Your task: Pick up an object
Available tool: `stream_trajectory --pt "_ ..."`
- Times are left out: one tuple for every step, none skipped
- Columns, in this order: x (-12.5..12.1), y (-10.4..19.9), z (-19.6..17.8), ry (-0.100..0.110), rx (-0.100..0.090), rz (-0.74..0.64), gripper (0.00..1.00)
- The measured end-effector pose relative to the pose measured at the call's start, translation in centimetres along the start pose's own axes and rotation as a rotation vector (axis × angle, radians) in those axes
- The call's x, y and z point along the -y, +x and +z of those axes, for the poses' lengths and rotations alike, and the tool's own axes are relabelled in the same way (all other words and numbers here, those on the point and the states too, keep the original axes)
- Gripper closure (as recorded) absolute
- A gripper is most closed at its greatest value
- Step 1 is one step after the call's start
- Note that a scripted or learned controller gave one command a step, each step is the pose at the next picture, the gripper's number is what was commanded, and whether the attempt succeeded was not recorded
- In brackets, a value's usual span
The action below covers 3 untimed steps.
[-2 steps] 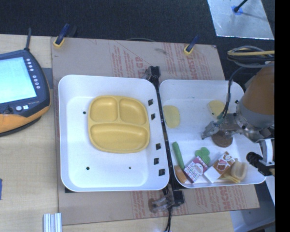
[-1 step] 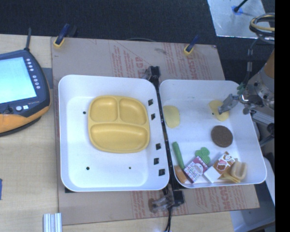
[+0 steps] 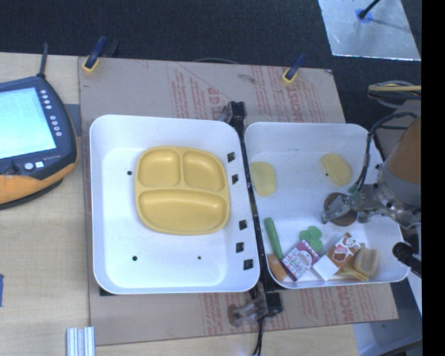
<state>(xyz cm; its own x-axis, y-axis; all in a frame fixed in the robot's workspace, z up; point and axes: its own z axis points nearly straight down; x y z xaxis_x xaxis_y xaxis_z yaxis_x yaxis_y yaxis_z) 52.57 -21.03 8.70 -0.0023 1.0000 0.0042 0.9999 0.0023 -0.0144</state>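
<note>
My gripper (image 3: 340,208) reaches in from the right and hangs low over the right part of the right bin (image 3: 297,136). A small brown round thing (image 3: 344,216) lies right under its tip, partly hidden by it. Beside it are a pale yellow disc (image 3: 336,168) and another yellow disc (image 3: 263,178). Along the bin's front lie a green stick (image 3: 272,236), a small green piece (image 3: 311,236), a pink-and-white carton (image 3: 300,259), a red-and-white carton (image 3: 343,250), a tan bread piece (image 3: 366,262) and an orange piece (image 3: 276,268).
The left bin (image 3: 111,199) holds a yellow divided plate (image 3: 182,190). A tablet-like pendant (image 3: 22,136) rests on the bench at the far left. Black clips (image 3: 241,199) sit along the wall between the two bins.
</note>
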Motion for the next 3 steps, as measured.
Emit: stream_trajectory --pt "-2.5 5.6 -0.5 -0.013 0.003 -0.008 0.00" --pt "-2.3 5.1 -1.6 -0.013 0.006 -0.004 1.00" --pt "-5.2 18.5 -11.1 -0.023 -0.002 -0.016 1.00"
